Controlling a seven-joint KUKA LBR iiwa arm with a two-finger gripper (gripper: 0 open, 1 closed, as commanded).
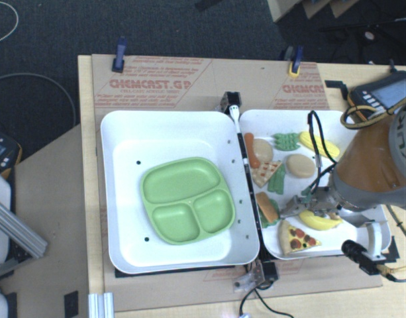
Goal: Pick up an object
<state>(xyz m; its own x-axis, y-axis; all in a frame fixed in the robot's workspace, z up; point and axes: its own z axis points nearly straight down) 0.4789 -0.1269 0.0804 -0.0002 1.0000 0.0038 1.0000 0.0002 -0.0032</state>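
The right bin (pixel 335 247) holds several toy foods. Among them are a pizza slice (pixel 299 237), a yellow banana (pixel 322 221), a hot dog (pixel 267 209), a tan cookie (pixel 300 165), a green leafy piece (pixel 285 140) and an orange carrot (pixel 249 142). My gripper (pixel 308 205) is low in this bin, directly over the banana and just right of the hot dog. The grey and orange arm (pixel 371 161) covers the bin's right side. Nothing is visibly lifted off the bin floor.
The left bin (pixel 123 144) holds a green divided plate (pixel 186 199). Between the bins runs a narrow black divider (pixel 242 151). A black cable (pixel 318 138) loops over the right bin's back. Blue and yellow clamps (pixel 118 55) hold the board's far edge.
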